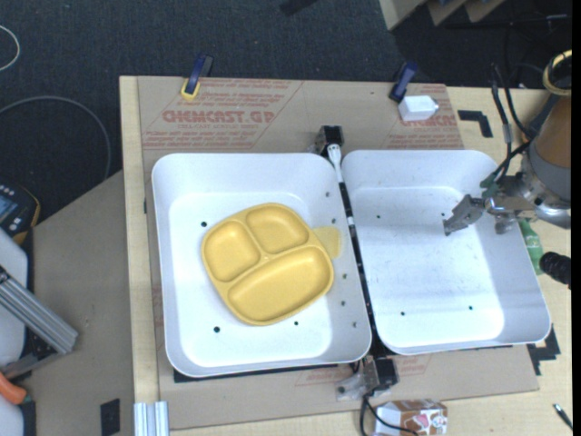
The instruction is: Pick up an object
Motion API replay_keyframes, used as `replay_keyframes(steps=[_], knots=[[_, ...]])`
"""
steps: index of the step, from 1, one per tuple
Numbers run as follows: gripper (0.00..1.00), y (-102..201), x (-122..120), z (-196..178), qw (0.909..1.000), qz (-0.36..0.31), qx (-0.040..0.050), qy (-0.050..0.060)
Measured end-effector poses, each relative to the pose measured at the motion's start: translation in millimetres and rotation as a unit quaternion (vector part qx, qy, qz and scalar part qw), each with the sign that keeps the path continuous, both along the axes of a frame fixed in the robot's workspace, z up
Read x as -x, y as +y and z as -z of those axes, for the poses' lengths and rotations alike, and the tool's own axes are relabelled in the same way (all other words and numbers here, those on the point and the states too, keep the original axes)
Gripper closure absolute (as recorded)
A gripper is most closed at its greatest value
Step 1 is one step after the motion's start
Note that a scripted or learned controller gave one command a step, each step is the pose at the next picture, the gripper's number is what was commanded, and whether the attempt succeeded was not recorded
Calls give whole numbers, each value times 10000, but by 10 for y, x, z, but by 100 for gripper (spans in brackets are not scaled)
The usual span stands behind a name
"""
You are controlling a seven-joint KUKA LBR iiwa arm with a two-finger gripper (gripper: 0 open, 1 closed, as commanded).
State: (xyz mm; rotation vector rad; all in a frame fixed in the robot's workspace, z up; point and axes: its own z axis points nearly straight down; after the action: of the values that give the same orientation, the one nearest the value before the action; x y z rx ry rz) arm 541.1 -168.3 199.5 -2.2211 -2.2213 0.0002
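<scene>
A yellow plate (266,263) with three compartments lies flat in the left bin (177,189), slightly left of that bin's middle. A small yellow piece (329,240) peeks out from under the plate's right edge. My gripper (481,220) hangs over the right part of the right bin (427,334), far from the plate. Its fingers (458,217) are spread apart with nothing between them.
The two bins meet at a black divider strip (349,234). A white block (418,108) and blue clamps (196,75) sit on the cardboard behind the bins. Green items (530,241) lie along the right bin's right rim, under the arm. Cables run at the far right.
</scene>
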Motion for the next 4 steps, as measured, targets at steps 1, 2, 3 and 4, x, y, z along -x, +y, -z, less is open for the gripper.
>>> replay_keyframes(steps=[1, 2, 3, 4], knots=[[0, 1139, 136, -1764, 10000, -58, -3, -79], [0, 1578, 630, -2475, 10000, -26, -2, -35], [100, 1559, 609, -2546, 10000, -9, 8, -25], [100, 2388, 626, -1698, 10000, -40, -2, 46]])
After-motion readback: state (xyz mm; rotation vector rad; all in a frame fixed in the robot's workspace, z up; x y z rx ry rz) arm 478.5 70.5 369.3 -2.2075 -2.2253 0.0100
